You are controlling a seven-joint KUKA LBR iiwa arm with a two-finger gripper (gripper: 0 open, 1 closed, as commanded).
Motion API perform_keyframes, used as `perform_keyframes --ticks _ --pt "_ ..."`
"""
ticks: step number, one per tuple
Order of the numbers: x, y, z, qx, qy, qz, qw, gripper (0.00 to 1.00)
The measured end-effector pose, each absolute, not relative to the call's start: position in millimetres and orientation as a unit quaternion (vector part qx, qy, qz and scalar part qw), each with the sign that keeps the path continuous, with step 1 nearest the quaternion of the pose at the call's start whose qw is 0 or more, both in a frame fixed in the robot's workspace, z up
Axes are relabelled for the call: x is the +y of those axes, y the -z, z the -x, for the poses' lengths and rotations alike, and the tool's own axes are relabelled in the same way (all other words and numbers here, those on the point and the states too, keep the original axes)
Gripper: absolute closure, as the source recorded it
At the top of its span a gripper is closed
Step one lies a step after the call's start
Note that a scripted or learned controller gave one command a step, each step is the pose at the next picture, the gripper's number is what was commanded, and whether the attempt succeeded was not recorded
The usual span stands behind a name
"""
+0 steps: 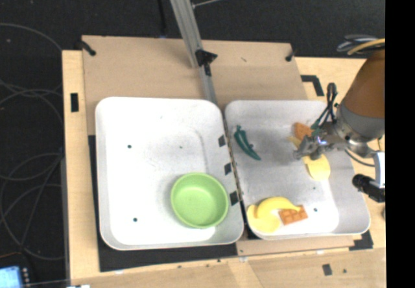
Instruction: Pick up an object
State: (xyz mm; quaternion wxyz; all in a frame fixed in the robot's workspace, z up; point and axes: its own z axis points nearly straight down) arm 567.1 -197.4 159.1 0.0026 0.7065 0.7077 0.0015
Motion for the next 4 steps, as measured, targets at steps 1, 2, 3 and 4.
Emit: perform_keyframes --ticks 1,2,3,4 --pt "-195.7 -222.0 -563.7 0.708 -0.0023 -0.706 0.004 1.00" --pt "-196.0 -223.7 -564.6 0.709 -0.0011 -0.705 0.001 1.00" --pt "-148.4 -236.3 -576.0 0.710 -0.0019 -0.704 0.001 1.00" --pt "-97.8 -247.7 -583.4 0.710 -0.0021 -0.704 0.001 1.00"
